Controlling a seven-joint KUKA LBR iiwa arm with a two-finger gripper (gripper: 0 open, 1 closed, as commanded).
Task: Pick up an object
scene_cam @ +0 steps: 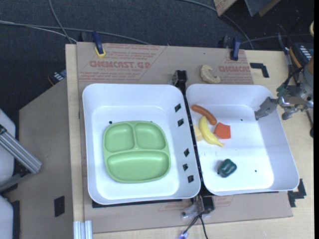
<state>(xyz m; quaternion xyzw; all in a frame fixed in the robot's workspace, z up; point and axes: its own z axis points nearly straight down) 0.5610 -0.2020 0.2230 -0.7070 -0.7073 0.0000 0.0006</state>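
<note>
- Where the bench begins on the left, the left bin (92, 133) holds a green divided plate (136, 151) lying flat near its middle, with two small compartments at the top and one wide compartment below.
- Black clips run down the seam between the two bins, and a beige, curled object (210, 73) lies on the board just behind the right bin's back rim.
- In the right bin (269, 163), the objects gather toward its left side: an orange sausage (204, 114) lies at a slant near the back-left corner, and a yellow banana (209, 134) lies just below it, its upper end close to the sausage.
- An orange-red block (223, 130) sits just beside the banana on its right, touching or nearly touching it.
- A dark green pepper (227, 168) rests alone toward the front of that bin, apart from the other three.
- The gripper (271, 107) hangs over the right bin's back-right area, well apart from every object; one grey finger (263, 109) slants down toward the bin floor, and I cannot tell whether the fingers are spread or together, though nothing shows between them.
</note>
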